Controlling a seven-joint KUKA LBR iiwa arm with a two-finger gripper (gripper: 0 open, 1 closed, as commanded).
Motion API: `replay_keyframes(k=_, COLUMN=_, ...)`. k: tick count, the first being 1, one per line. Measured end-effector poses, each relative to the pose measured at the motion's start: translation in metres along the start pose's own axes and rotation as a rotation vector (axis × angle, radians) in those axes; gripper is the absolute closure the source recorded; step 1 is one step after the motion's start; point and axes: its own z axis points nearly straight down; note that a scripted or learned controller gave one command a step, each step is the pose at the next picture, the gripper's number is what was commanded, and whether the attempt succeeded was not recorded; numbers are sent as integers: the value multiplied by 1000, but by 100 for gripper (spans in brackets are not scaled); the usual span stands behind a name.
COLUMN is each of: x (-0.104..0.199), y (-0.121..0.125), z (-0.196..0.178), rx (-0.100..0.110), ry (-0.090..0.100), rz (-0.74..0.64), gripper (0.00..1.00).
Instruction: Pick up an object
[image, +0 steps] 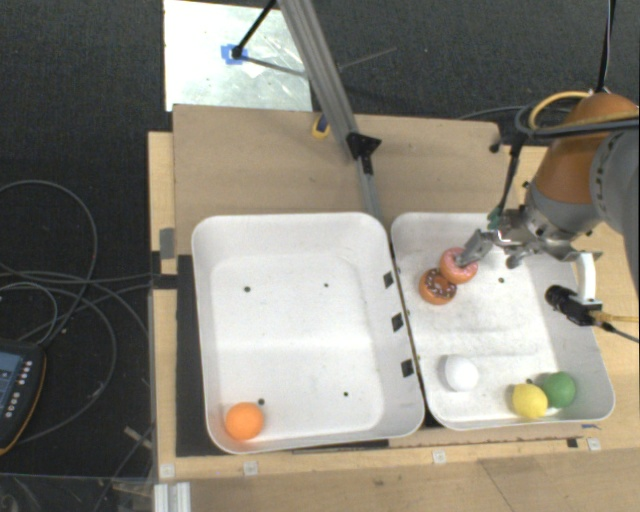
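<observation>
Camera view: jaws (478, 250) clamped on pink donut (459, 265).
It touches the brown donut (437, 287) near the right bin's (500, 320) left wall.

Pink-iced doughnut (459, 265) tilted against a brown doughnut (437, 287), right bin (500, 310).

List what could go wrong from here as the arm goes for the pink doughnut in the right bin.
1. The pink doughnut leans on the brown doughnut; closing the gripper might shove one or nip both.
2. The gripper sits at the pink doughnut's edge, so a shallow pinch may slip off.
3. A nudged doughnut could roll down toward the white ball.
</observation>
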Motion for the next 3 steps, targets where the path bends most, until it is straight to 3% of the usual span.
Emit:
replay_keyframes(k=1, x=0, y=0, z=-8, rx=2, ry=1, rz=-2, gripper=100)
replay_keyframes(k=2, x=1, y=-3, z=-71, rx=2, ry=0, rz=-1, gripper=100)
replay_keyframes(k=3, x=0, y=-1, z=-111, rx=4, ry=1, rz=-3, gripper=100)
